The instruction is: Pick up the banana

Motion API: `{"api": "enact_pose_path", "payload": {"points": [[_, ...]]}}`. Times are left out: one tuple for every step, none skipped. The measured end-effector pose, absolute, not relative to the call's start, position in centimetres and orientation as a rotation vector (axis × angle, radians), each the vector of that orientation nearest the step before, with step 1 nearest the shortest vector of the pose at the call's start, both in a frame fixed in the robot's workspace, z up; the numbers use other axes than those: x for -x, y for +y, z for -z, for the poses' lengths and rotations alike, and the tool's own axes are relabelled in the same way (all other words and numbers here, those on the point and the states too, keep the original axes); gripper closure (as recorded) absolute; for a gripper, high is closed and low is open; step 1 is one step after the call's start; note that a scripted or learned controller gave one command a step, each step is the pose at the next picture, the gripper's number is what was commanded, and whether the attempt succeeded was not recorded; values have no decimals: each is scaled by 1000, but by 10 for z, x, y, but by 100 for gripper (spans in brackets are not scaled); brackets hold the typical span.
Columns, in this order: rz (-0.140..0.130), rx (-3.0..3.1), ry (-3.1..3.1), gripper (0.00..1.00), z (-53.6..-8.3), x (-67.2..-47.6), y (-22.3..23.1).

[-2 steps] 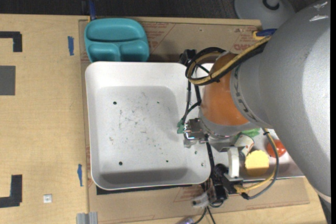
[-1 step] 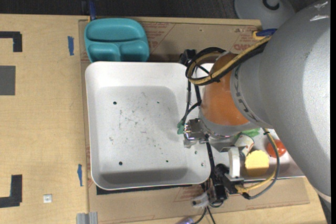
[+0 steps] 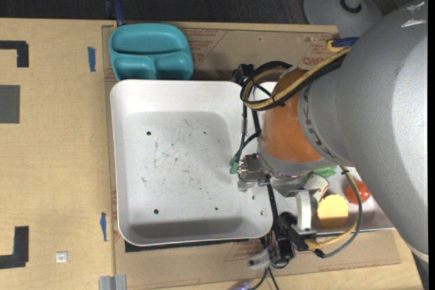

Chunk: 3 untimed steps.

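Note:
My arm's wrist with its orange band point(image 3: 289, 125) hangs low over the right bin point(image 3: 370, 217) and covers most of it. The gripper lies under that bulk, hidden from the camera. Beside the wrist, at the bin's front, a pale yellow blocky item point(image 3: 333, 209) lies next to a red item point(image 3: 360, 192), a green scrap point(image 3: 319, 176) and a white piece point(image 3: 304, 212). I cannot tell whether the yellow item is the banana. Black and yellow cables point(image 3: 255, 88) loop around the wrist.
The left white bin point(image 3: 126, 146) shows a scuffed floor. A teal divided tray point(image 3: 151, 51) sits behind it on the cardboard. A grey stand base point(image 3: 333, 0) is at the back right. Cables trail over the front edge point(image 3: 279, 248).

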State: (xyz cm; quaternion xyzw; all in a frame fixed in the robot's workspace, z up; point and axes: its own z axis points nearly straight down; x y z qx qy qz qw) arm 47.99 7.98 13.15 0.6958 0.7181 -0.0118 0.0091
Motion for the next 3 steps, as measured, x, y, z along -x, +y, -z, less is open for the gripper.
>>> {"api": "enact_pose_path", "payload": {"points": [[38,-2162,2255,100,-132,-480,80],[38,-2154,2262,100,-131,-480,79],[39,-2145,2271,100,-131,-480,79]]}}
